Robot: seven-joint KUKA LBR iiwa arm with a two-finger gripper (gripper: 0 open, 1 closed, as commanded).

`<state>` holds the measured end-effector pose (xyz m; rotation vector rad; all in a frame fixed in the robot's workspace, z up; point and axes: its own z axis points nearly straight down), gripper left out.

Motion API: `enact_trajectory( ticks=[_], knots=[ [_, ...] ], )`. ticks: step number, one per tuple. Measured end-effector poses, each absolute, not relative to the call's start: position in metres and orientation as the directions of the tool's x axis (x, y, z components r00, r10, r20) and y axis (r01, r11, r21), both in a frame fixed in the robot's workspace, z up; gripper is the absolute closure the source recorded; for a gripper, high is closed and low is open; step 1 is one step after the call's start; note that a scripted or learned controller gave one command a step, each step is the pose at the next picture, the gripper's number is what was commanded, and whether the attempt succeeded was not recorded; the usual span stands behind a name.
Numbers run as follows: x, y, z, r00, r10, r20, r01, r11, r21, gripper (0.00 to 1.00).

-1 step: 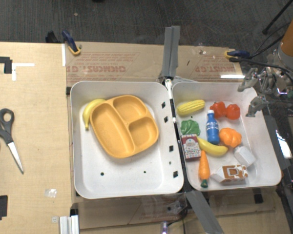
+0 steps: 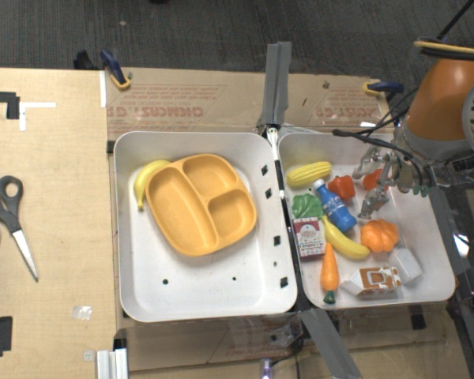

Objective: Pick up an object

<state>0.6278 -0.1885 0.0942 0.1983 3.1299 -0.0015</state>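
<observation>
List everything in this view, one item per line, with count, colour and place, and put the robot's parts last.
bins: 2, white, side by side on the bench
divided plate: 1, orange-yellow, left bin
banana: 1, yellow, left bin, tucked against the plate's upper left edge
corn cob: 1, yellow, right bin, top left
bottle: 1, blue with red cap, right bin
green packet: 1, green, right bin, left side
small carton: 1, red and white, right bin, left side
second banana: 1, yellow, right bin, centre
carrot: 1, orange, right bin, front
pumpkin: 1, orange, right bin
scissors: 1, grey handles, bench at far left
arm: 1, grey and orange, from the right
pincer: 1, metal, over the right bin
</observation>
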Motion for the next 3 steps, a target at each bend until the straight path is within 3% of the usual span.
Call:
enact_trajectory(
  ticks=[1,2,3],
  knots=[
    [0.562,-0.166,0.093,-0.991,0.132,-0.003,0.132,0.991,-0.001,0.0],
    [0.553,-0.103,0.095,-0.946,0.324,-0.011,0.324,0.946,-0.003,0.0],
    [0.63,-0.153,0.098,-0.969,0.245,-0.007,0.245,0.97,0.0,0.0]
  ],
)
